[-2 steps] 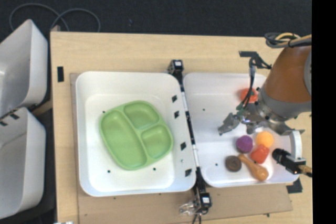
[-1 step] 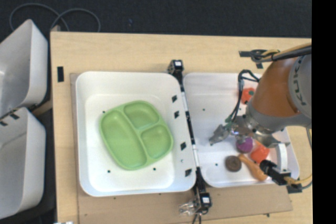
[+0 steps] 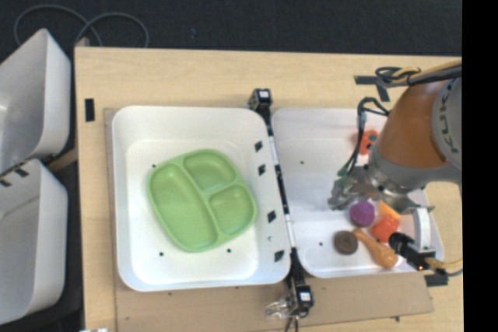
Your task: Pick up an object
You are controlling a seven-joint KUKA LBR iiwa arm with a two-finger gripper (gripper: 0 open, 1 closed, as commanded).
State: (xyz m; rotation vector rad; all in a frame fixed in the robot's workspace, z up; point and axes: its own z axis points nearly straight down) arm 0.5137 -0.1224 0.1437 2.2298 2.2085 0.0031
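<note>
Objects for picking lie clustered in the right bin (image 3: 311, 167), toward its 4 o'clock corner. A purple ball (image 3: 362, 211) sits just below the arm's wrist, and at its 4 o'clock, touching or nearly so, is an orange piece (image 3: 384, 227). A small brown round object (image 3: 346, 242) rests at 7 o'clock from the purple ball, near the bin's lower wall. An orange-tan stick-like item (image 3: 375, 247) runs from beside the brown object toward 4 o'clock. A further small orange thing (image 3: 366, 140) shows near the bin's upper right, partly hidden behind a black cable.

From the camera view, the arm (image 3: 416, 132) enters at 3 o'clock, its orange band broad above the grey wrist. The gripper (image 3: 345, 194) hangs low over the right bin, just at 10 o'clock from the purple ball. Its fingers are a dark, blurred mass from this angle, so whether they are spread or closed cannot be told, and nothing can be seen between them.

The left bin (image 3: 128, 167) holds a green divided plate (image 3: 202, 200) with three compartments, lying flat near the bin's middle. Both bins rest on a light wooden bench (image 3: 187, 78). Two white shapes (image 3: 27, 167) stand off the bench at 9 o'clock, on the dark floor.
</note>
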